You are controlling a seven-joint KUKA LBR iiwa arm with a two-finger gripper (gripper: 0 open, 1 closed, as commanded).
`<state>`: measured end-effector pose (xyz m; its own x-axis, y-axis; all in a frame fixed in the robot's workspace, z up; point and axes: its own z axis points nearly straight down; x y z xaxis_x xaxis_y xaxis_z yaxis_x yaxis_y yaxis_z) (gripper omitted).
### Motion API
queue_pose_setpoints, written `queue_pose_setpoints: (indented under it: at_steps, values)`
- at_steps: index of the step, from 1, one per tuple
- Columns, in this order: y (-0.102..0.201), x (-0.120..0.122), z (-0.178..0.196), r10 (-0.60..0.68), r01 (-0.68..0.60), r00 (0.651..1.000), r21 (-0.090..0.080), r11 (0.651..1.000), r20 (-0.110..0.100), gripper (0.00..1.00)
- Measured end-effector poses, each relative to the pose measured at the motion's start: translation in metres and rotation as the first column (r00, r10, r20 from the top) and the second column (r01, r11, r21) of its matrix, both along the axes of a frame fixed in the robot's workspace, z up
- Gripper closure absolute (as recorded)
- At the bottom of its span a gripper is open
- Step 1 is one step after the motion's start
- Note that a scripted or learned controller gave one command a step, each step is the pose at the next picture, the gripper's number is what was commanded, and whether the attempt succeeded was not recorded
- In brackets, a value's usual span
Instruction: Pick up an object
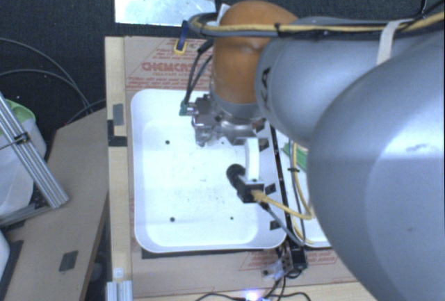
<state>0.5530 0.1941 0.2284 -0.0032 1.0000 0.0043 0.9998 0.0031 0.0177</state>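
Fingers sit beneath the gripper (202,127), and whether they are spread or pressed together cannot be told. It hangs over the left bin (174,209), toward its far right part. An object (300,153), pale with green marks, lies in the right bin (314,240), mostly hidden by the arm. Red-printed cardboard (156,67) lies beyond.

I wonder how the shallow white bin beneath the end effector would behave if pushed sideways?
The white bin is wide and shallow, so it probably would not tip. Its smooth moulded walls suggest light, slightly flexible plastic. Dark dots in its floor may be fasteners, so it might not slide.
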Motion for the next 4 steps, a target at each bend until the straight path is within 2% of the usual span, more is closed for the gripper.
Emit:
queue_pose_setpoints:
  at_steps: [1,2,3,4]
  values:
    - [-0.021,0.021,0.157,0.0,0.0,1.0,0.001,1.0,0.003,1.0]
    - [-0.03,-0.029,0.036,-0.003,0.002,1.0,-0.007,1.0,-0.03,1.0]
    - [0.0,-0.064,0.124,0.006,-0.006,1.0,0.001,1.0,-0.01,1.0]
    - [-0.039,-0.067,-0.081,-0.007,0.006,0.999,-0.009,1.0,-0.031,1.0]
